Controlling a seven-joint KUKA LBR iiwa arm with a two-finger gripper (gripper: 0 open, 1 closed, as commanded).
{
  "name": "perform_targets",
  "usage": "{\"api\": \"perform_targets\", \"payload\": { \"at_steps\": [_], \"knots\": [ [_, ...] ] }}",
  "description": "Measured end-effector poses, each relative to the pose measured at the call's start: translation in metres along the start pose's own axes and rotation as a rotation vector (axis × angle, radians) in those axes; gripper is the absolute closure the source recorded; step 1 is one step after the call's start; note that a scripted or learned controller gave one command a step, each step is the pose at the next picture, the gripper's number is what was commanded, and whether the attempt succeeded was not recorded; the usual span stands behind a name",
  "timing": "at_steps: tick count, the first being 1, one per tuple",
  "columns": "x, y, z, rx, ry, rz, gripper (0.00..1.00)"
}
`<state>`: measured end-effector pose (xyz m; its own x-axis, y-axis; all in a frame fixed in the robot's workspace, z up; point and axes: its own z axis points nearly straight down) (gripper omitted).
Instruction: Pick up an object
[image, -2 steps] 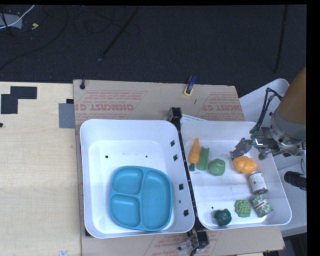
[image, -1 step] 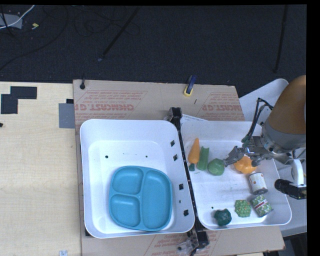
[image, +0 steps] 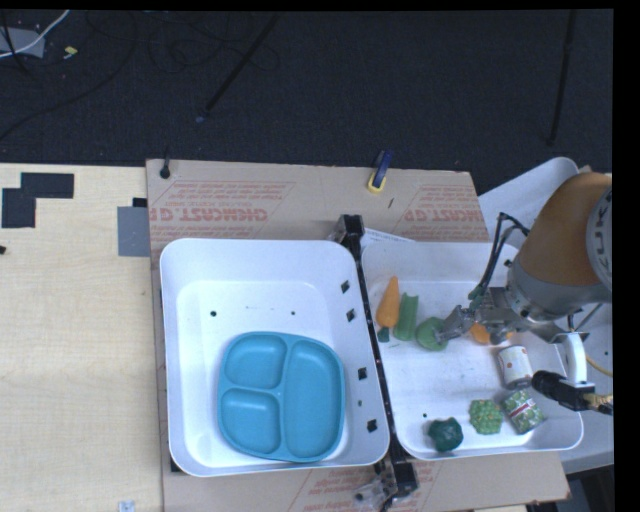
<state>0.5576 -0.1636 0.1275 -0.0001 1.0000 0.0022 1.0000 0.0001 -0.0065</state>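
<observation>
The right bin (image: 400, 420) holds several small objects. An orange carrot-like piece (image: 388, 300) lies at its left next to a green piece (image: 407, 317). A round green object (image: 431, 334) sits just right of them. My gripper (image: 462, 322) is low in the bin, right beside that round green object and apparently touching its right side. A small orange item (image: 481, 334) shows just below the gripper. The grey arm with its orange band (image: 565, 235) reaches in from the right.
A white cylinder (image: 513, 364), a light green lump (image: 486, 416), a green-and-white patterned item (image: 523, 409) and a dark green ball (image: 445, 434) lie in the right bin's near part. The left bin (image: 185, 300) holds a blue divided plate (image: 281, 395).
</observation>
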Motion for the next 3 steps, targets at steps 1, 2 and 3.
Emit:
{"api": "perform_targets", "payload": {
  "at_steps": [1, 2, 3],
  "knots": [
    [0.003, 0.0, 0.042, -0.002, 0.0, 0.001, 0.0],
    [0.001, 0.0, 0.03, -0.003, 0.0, 0.006, 1.0],
    [-0.004, -0.007, -0.016, -0.008, -0.003, 0.009, 1.0]
  ]
}}
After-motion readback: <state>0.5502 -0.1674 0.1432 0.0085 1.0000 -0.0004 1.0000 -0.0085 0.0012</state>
